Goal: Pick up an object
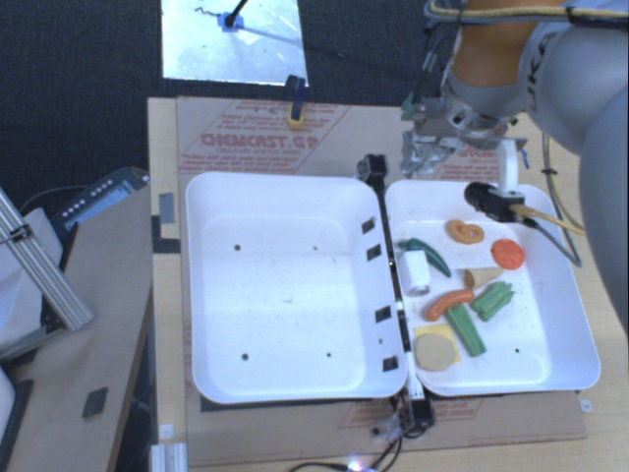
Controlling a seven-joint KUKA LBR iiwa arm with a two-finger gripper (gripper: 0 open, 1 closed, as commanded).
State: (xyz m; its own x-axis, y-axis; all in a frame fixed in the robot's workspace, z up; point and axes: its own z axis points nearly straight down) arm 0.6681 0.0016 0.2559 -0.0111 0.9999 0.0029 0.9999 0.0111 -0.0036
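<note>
The arm (550, 57) comes in from the upper right, and its jaws sit at the gripper (425, 157) just past the back edge of the right bin (565, 362), above the cardboard (265, 136). Honestly I can't tell whether the jaws are wide or narrow, that end is a blur of grey metal, and nothing shows between them. All the pickable stuff is in the right bin, so I'll use that as the reference. Near its back sits a pretzel (464, 231), and just to the right of it, a bit nearer the front, a red disc (508, 254). Toward the bin's left wall is a white block (416, 270) with a dark green pepper (426, 253) curving over its back end, touching it. Around the middle there's a small tan wedge (481, 277), a light green leafy piece (492, 299) right next to it, and an orange sausage (448, 304) angled just left of that. A green stick (467, 329) runs from the sausage toward the front, and a pale round cracker (435, 350) lies touching it at the front left. The left bin (216, 362) butts against the right one, joined by black clips (374, 253). A cable (545, 219) runs over the right bin's back right corner.
</note>
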